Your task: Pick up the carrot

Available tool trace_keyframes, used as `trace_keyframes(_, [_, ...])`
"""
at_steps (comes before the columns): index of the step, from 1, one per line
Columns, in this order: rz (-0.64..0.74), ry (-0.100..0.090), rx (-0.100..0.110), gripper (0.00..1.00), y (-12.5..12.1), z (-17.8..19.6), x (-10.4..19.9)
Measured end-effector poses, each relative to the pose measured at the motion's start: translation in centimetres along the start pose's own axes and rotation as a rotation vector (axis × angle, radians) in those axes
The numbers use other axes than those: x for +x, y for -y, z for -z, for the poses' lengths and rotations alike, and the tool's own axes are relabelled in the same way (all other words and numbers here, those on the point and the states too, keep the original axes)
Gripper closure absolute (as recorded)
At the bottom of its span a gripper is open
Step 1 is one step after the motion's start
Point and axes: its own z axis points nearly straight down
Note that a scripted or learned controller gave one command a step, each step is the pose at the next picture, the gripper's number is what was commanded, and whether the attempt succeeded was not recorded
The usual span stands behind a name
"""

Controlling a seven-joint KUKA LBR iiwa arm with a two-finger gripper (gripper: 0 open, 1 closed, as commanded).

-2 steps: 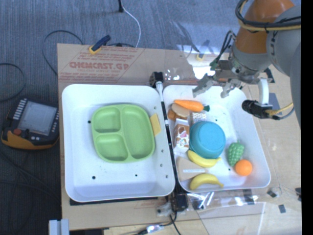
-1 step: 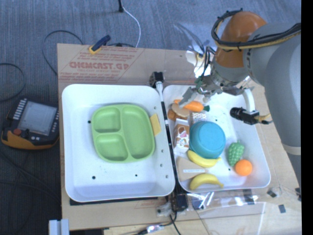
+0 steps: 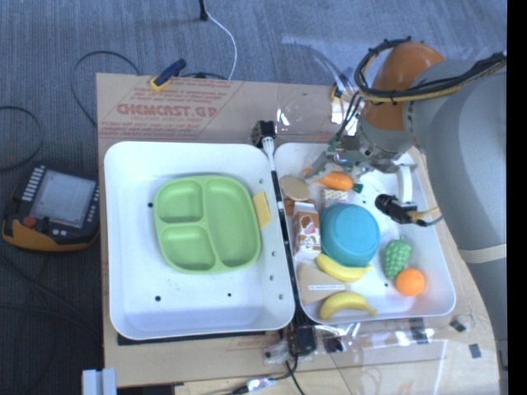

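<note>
- Camera view takes in the table (image 3: 123, 113), a brown board bearing two white bins side by side.
- Left bin (image 3: 132, 295) has wide bare floor around a green divided plate (image 3: 206, 223), with a small yellow piece (image 3: 262, 210) at the plate's right edge.
- Right bin (image 3: 436, 299) is crowded, with little free floor: a blue bowl (image 3: 351, 233) in the middle, two bananas (image 3: 342, 268) near the front, a green bumpy fruit (image 3: 397, 256), an orange (image 3: 409, 281) and a carton (image 3: 306, 230) by the dividing wall.
- Grey arm (image 3: 461, 113) reaches over the right bin's far corner.
- Claw (image 3: 349, 160) sits just above the carrot (image 3: 337, 181); whether it is apart or together cannot be told.
- Carrot lies near the far rim, just behind the bowl.
</note>
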Motion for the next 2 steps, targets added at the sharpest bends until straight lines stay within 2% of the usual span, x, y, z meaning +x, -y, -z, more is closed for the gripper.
trace_keyframes(1, [0.008,0.005,0.024,1.00,0.4,0.7,-0.1])
trace_keyframes(2, [0.122,0.001,0.001,1.00,-0.1,13.3,0.7])
